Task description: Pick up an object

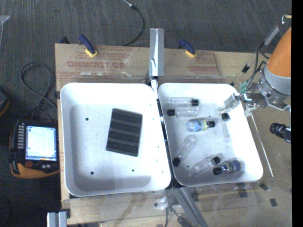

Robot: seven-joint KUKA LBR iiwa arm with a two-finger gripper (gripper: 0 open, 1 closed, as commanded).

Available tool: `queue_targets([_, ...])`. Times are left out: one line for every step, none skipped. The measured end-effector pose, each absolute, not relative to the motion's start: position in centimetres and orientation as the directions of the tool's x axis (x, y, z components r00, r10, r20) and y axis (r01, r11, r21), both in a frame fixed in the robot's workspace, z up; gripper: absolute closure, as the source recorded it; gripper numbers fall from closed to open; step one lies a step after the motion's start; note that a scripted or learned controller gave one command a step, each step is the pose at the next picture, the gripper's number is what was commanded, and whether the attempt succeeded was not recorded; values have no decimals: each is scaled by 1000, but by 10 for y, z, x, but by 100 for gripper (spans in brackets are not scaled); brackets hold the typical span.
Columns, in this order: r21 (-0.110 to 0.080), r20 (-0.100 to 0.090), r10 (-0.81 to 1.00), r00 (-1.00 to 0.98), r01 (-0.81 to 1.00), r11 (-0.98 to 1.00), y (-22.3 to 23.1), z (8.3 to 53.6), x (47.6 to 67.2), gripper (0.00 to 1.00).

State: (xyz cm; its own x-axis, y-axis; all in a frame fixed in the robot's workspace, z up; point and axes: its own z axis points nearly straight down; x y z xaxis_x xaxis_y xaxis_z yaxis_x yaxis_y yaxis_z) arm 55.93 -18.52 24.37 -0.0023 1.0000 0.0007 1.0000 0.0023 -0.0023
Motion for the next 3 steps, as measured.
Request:
queue_targets([22, -7, 995, -104, 994, 104, -181, 120, 588, 0])
queue_targets([14, -4, 997, -78, 997, 78, -119, 90, 610, 0])
queue_targets([16, -4, 997, -77, 997, 77, -119, 102, 610, 100])
